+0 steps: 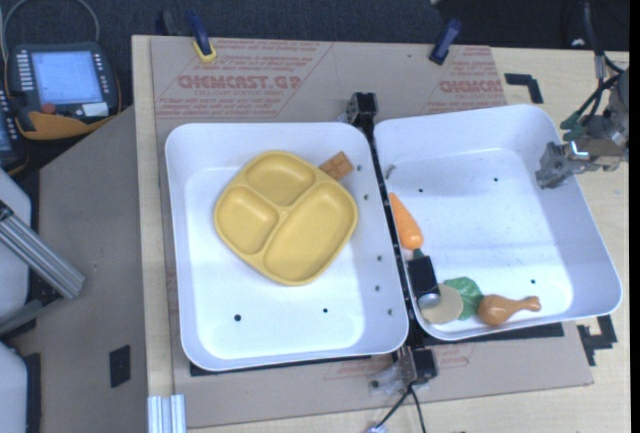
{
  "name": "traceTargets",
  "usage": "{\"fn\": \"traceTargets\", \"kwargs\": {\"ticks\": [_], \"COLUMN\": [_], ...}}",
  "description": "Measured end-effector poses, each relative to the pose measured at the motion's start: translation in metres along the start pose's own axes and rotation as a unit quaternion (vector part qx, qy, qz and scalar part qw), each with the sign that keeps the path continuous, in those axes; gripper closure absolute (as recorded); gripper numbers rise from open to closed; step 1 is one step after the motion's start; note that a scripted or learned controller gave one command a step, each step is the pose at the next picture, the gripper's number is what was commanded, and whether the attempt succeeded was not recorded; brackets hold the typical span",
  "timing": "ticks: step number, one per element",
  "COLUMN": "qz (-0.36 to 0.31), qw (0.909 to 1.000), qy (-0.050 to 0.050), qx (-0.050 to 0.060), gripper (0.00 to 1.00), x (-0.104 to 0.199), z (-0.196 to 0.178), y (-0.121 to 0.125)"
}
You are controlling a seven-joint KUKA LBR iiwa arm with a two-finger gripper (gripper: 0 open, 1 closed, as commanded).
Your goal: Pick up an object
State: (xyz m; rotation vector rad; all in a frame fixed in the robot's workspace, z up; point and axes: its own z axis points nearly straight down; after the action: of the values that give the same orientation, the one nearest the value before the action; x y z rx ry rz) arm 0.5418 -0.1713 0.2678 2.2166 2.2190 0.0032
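Note:
My gripper (555, 167) hangs at the far right rim of the right bin (480, 136), with nothing visibly in it. The objects in this bin lie well away from it, at the front left. An orange carrot (404, 220) rests along the left wall. Below it is a black object (422, 276), then a tan round piece (443, 306) overlapping a green item (465, 289). A brown drumstick (505, 306) lies beside them. The left bin (200, 321) holds a yellow divided plate (286, 216) with a small brown block (336, 164) at its back edge.
Both bins sit on a cardboard sheet (300, 71) held by blue clamps (203, 39) at the back. A teach pendant (62, 86) lies off the bench at the far left. Cables hang near the gripper on the right.

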Motion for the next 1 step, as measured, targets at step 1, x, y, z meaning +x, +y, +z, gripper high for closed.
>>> {"fn": "traceTargets", "kwargs": {"ticks": [1], "qz": [-0.002], "qw": [1.0000], "qy": [0.001], "qx": [0.002], "gripper": [1.00], "x": [0.0451], "z": [0.0075], "y": [0.0181]}}
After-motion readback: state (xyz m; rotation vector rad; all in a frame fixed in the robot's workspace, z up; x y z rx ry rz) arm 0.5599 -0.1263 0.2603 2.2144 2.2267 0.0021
